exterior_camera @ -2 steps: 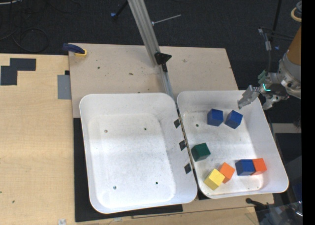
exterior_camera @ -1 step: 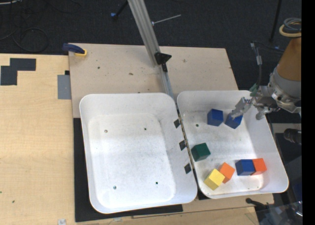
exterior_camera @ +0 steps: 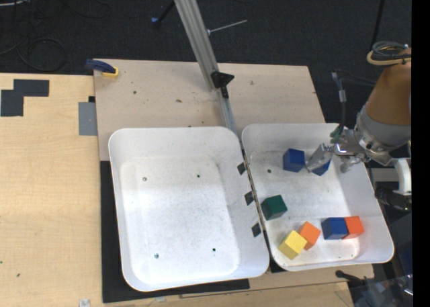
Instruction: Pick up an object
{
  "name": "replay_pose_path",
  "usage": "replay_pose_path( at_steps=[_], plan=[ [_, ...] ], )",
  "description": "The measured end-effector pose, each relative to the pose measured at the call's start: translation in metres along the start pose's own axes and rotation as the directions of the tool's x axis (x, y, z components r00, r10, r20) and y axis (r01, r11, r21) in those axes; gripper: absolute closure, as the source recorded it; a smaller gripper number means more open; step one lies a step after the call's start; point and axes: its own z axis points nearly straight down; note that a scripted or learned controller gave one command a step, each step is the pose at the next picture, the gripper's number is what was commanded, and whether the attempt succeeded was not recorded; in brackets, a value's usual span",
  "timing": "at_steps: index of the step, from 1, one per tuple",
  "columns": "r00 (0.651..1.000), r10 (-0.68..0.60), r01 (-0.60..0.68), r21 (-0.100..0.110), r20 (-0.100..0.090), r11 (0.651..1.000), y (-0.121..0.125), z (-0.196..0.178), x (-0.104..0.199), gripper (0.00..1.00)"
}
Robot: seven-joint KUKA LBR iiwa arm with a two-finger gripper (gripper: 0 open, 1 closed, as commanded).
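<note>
The arm (exterior_camera: 388, 107) comes in from the right over the right-hand bin (exterior_camera: 366, 248), its orange band above the grey wrist. The claw (exterior_camera: 321, 162) hangs low over the upper part of that bin, with its metal fingers spread around a small blue piece (exterior_camera: 323, 167) that sits between them; whether the fingers press on it or merely straddle it cannot be told from this slant. Just to the left of the claw, nearly touching it, a blue cube (exterior_camera: 293, 160) rests on the bin floor.

Farther down the same bin, near its left wall, lies a dark green cube (exterior_camera: 273, 207), well apart from the claw. Toward the lower edge sit a yellow cube (exterior_camera: 293, 244) and an orange cube (exterior_camera: 310, 233), touching each other, the orange one up and to the right of the yellow. To their right, a second blue block (exterior_camera: 334, 228) lies pressed against a small orange-red block (exterior_camera: 354, 226), the pair close to the bin's right rim.

The left-hand bin (exterior_camera: 127, 164) stands beside the right one, the two rims meeting along a row of small black clips (exterior_camera: 249, 198). Both bins sit on the counter (exterior_camera: 161, 94), a pale board with a slanted aluminium post (exterior_camera: 198, 33) rising from its far side and a blue and yellow clamp (exterior_camera: 102, 68) at its far-left corner.
</note>
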Motion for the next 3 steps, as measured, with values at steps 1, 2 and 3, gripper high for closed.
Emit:
replay_pose_path(
  at_steps=[1, 2, 3],
  plan=[
    [1.0, 0.0, 0.0, 0.001, -0.001, 1.0, 0.003, 0.05, 0.008, 0.0],
    [1.0, 0.005, -0.005, -0.004, 0.001, 1.0, 0.004, 0.037, 0.005, 1.0],
    [1.0, -0.001, 0.001, -0.01, 0.003, 1.0, 0.007, -0.006, 0.004, 1.0]
  ],
)
